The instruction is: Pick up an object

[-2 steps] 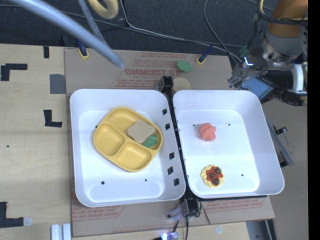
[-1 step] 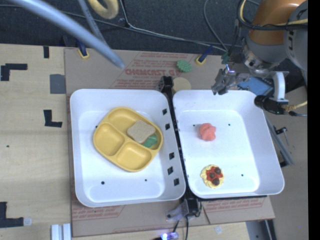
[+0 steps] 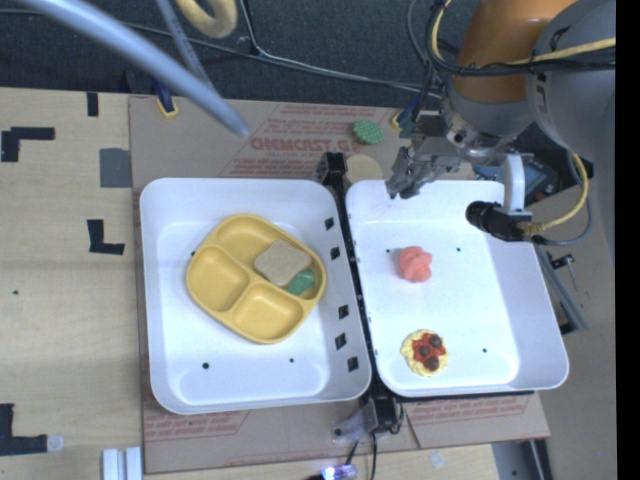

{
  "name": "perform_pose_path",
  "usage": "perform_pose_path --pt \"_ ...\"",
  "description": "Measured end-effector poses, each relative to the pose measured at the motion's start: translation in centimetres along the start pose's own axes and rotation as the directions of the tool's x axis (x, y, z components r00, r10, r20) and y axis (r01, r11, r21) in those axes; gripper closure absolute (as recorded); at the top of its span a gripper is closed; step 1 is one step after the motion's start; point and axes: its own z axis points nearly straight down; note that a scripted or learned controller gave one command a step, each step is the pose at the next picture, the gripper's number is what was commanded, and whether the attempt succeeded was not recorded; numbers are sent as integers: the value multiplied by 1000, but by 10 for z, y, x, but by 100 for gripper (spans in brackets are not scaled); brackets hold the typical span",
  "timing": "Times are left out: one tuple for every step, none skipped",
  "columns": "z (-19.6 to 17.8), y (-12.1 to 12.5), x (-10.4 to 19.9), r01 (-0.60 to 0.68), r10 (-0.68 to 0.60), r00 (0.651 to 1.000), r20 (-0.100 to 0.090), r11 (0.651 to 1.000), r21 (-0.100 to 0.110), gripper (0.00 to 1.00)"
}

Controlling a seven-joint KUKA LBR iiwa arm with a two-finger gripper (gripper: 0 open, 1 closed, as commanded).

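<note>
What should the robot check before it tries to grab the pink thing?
1. Pink thing lies free in the right bin, nothing touching it: ok.
2. Hand is above the pink thing: not ok, it sits at the bin's far left corner.
3. Hand is free of any object: cannot tell.
4. Little pizza is apart from the pink thing: ok.
5. Yellow tray with bread slice is out of the way, in the left bin: ok.

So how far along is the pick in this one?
Nothing looks picked yet. The gripper hangs over the far edge of the right bin, carrying nothing visible. The pink lump and the small pizza toy lie in that bin. Descent, grasp and lift remain.
</note>
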Motion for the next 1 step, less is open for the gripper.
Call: perform_pose_path --pt "22 -22 47 0 0 1000 0 1000 1 100"
